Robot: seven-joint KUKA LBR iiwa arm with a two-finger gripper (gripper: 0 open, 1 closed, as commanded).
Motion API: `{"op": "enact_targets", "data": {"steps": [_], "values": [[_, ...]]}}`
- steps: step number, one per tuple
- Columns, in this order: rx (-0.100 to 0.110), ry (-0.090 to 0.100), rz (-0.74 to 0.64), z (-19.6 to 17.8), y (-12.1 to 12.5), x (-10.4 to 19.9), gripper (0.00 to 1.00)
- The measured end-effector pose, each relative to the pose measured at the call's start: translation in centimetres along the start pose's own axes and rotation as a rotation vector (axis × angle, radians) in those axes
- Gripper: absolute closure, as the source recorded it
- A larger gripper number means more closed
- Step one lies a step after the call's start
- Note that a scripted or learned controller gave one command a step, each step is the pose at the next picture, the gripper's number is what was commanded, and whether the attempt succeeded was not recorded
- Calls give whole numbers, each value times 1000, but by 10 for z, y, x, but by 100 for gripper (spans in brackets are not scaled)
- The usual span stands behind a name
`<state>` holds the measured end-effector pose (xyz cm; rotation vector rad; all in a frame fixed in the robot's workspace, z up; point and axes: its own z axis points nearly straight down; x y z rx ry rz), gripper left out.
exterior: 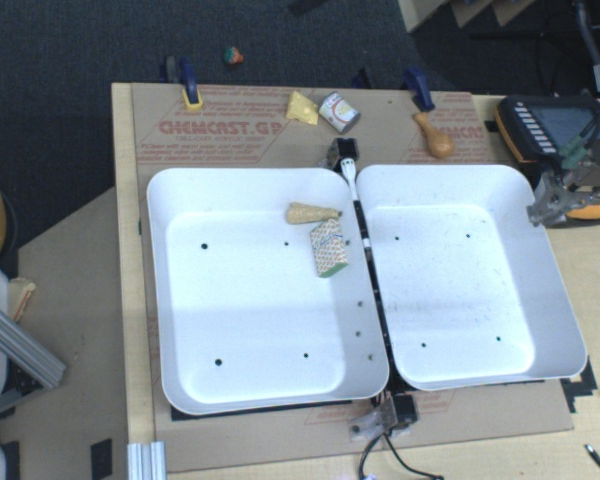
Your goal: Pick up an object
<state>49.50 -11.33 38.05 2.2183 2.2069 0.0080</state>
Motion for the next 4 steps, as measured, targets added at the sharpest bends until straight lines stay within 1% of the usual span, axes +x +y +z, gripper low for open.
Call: {"op": "enact_targets", "data": {"steps": [1, 2, 3, 4], "values": [[22, 8, -8, 102, 13, 39, 100], [-1, 4, -9, 5, 40, 63, 100], [-6, 6, -11, -110, 74, 110, 100], [17, 4, 7, -82, 6, 8, 100]]}}
